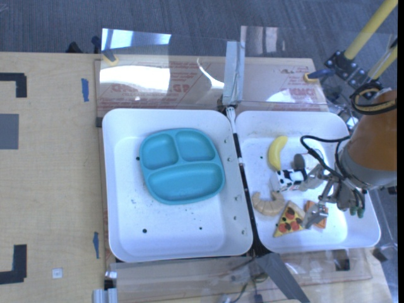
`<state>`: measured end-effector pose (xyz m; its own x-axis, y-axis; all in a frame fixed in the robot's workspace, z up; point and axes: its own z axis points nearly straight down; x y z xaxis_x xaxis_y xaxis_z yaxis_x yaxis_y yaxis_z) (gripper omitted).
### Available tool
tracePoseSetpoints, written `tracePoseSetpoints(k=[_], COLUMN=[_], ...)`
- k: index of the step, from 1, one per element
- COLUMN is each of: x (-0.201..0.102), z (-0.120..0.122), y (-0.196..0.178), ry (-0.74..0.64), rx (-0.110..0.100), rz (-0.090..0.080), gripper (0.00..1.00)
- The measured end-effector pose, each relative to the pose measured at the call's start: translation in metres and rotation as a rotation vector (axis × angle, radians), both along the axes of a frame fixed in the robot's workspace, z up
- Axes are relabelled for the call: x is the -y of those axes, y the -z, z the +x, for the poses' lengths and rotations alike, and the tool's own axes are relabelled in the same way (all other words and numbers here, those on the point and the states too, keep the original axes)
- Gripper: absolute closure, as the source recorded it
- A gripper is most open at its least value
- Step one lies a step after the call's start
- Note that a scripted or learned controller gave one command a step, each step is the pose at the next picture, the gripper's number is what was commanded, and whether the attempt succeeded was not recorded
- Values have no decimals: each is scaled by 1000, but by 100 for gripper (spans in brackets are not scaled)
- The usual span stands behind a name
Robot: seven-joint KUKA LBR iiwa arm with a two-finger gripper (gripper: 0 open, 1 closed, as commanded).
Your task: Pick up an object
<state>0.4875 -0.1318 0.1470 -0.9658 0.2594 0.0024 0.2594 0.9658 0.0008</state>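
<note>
**Orange-banded arm low over a crowded right bin**

Plastic toys lie packed together in the right bin [363,232]: a banana [276,151], a black-and-white cow [290,179], a croissant [268,203] and a pizza slice [289,220]. Crowding is the likely hazard; a descent could nudge neighbours or clip two at once. The arm reaches in from the right, wrist bent down, its hand [317,212] beside the pizza slice. Whether it is spread or pinching, I cannot tell.

Two bins [120,169], one plate [182,166], five toys [278,152].
</note>
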Motion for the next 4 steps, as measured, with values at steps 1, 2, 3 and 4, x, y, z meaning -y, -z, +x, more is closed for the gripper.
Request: tracePoseSetpoints(k=[1,2,3,4], x=[-27,-28,-104,-178], z=[43,44,47,7], y=[53,44,-40,-120], ry=[-30,-32,187,33], rx=[22,29,12,13], rz=[-5,-7,0,1], gripper=[0,100,100,100])
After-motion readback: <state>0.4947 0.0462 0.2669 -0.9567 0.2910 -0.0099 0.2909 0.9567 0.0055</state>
